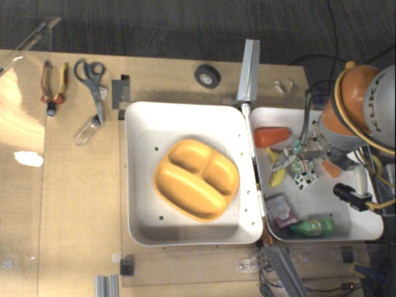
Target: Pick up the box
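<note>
Box point(279, 208) lies untouched near the right bin's point(371, 232) front-left corner, beside a green bottle point(312, 228). Hand point(307, 159) hovers over the clutter mid-bin; its grip state I cannot tell. Pickup not yet made.

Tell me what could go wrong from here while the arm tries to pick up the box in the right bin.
1. The box lies flat near the right bin front edge, with a green bottle right beside it; a grasp there may catch or push the bottle.
2. The gripper sits over a tight cluster: a yellow item, a dice-like block and an orange piece. It could grab one of those instead.
3. The box also lies close to the bin's left wall, which may block the fingers.
</note>
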Available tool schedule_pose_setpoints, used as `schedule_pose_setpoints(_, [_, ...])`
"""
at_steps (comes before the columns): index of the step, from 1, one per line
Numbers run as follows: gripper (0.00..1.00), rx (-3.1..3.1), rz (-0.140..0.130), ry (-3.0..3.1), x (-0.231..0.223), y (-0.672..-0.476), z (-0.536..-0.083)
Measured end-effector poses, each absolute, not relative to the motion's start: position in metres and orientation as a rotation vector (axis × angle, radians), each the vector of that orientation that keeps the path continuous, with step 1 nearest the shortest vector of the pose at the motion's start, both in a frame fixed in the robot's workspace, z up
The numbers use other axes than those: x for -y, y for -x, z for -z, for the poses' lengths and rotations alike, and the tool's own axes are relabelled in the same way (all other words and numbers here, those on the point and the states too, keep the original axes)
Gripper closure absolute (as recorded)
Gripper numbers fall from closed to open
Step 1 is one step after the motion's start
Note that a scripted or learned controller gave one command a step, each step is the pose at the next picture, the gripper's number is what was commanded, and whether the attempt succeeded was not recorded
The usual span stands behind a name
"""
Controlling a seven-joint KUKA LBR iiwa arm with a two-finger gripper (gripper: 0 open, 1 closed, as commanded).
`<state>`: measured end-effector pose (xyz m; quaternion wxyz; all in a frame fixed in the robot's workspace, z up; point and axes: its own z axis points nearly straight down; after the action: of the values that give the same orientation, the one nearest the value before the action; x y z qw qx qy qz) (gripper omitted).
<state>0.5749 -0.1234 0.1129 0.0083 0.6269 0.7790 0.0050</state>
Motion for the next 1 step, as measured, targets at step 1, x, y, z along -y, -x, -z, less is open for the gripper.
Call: schedule_pose_setpoints(1, [0.00,-2.457,0.000,-1.955,0.1021,-0.6430,-0.0917])
